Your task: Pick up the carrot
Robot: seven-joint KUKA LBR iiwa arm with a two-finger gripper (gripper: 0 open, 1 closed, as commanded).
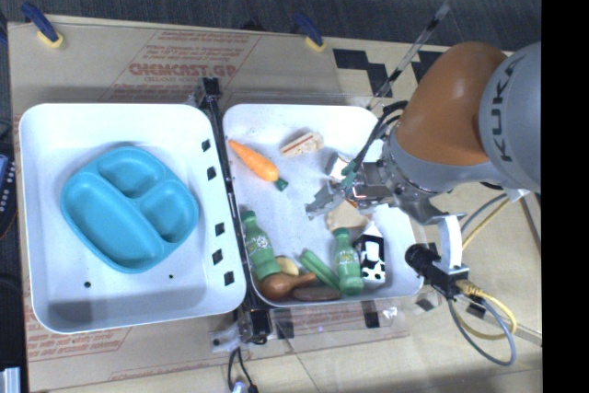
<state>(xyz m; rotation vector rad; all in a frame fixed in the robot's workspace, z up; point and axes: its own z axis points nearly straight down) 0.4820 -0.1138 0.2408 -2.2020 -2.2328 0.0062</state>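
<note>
- two white bins (55, 133)
- one blue divided tray (129, 207)
- one carrot (255, 161)
- two green bottles (259, 246)
- one sandwich piece (301, 144)
- one black-and-white cow toy (371, 260)
- two blue clamps (41, 23)

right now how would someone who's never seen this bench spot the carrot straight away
Of the two white bins, look in the right bin, the one the grey arm reaches into. In its upper left part, apart from the bottles heaped along the lower edge, lies the carrot: a slim orange cone, slanted, with a small green stub at its lower right end. Nothing else lying there is bright orange.
</note>
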